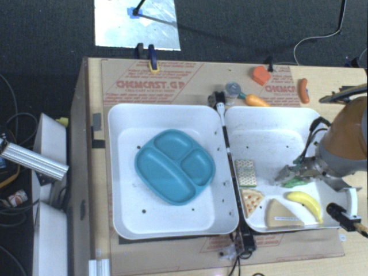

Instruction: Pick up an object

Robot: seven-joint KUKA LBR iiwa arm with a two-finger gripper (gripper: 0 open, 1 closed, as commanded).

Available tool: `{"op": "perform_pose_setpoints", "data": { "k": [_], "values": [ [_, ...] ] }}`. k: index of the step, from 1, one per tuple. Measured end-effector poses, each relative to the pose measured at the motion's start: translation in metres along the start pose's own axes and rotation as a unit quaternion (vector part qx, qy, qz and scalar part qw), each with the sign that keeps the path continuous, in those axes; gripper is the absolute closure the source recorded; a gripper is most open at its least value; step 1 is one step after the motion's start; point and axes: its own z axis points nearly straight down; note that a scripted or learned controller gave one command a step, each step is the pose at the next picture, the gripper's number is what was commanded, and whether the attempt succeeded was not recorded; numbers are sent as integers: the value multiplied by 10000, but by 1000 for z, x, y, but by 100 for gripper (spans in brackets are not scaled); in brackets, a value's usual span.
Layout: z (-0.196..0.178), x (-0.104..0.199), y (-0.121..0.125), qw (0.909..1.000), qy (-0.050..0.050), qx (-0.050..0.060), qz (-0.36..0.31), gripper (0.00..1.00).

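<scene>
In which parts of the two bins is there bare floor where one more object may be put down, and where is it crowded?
Right bin: its far half is bare, from the divider to the arm. Its near strip is crowded: cracker, pizza slice, sandwich wedge, banana, green item under the gripper. Left bin: blue tray fills the middle; bare margins remain around it.
</scene>
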Motion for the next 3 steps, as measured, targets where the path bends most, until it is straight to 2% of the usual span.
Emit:
{"op": "perform_pose_setpoints", "data": {
  "k": [1,2,3],
  "values": [
    [0,-29,-22,10000,-2,1,0,0],
    [-11,-24,-19,10000,59,-1,-30,100],
    [-41,14,-24,10000,28,54,-10,100]
  ]
}}
